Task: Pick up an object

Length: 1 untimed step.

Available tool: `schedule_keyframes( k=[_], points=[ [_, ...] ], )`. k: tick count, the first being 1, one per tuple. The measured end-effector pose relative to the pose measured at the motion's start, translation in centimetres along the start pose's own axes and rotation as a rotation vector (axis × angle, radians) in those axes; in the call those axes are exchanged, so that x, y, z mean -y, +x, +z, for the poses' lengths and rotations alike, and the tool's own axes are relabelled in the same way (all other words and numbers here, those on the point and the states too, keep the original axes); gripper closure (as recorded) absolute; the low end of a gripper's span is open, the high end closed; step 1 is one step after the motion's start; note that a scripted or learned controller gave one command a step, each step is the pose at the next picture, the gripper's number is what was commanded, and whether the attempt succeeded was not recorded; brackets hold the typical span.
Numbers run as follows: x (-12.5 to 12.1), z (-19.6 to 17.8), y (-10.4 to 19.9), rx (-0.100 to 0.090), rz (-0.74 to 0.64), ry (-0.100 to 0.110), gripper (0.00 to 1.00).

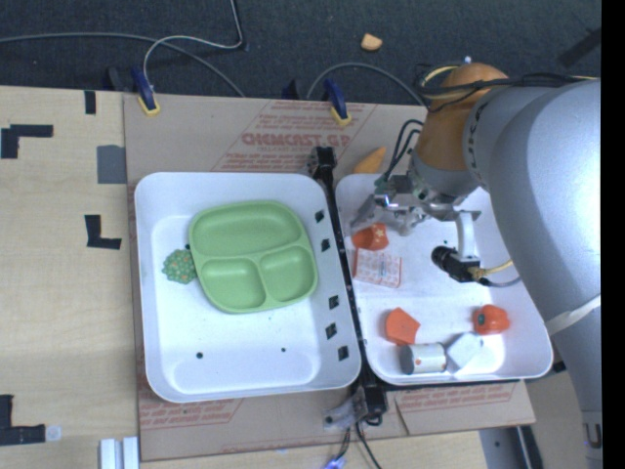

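My gripper (391,210) hangs over the far left part of the right bin (532,360), under the grey arm with its orange band. Just below and left of it lies a small orange-red object (369,236), close to the gripper; no grasp on it is visible. A red-and-white checked packet (378,269) lies a little nearer. Toward the bin's front sit an orange block (400,325), a red round object (490,319), a small white and grey can (422,359) and a white piece (474,352).
The left bin (156,360) holds a green divided plate (254,255) with a small green broccoli-like piece (179,266) at its left edge. A yellow object (369,159) lies behind the right bin. The arm covers that bin's right side.
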<state>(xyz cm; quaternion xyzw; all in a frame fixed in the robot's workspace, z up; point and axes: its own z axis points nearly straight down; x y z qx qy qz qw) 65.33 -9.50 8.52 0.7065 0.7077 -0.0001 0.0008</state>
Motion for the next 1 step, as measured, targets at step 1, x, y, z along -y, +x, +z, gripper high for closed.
schedule_keyframes(
  k=[1],
  points=[
    [-0.05,-1.08,0.0,0.001,-0.001,-0.002,1.0]
  ],
)
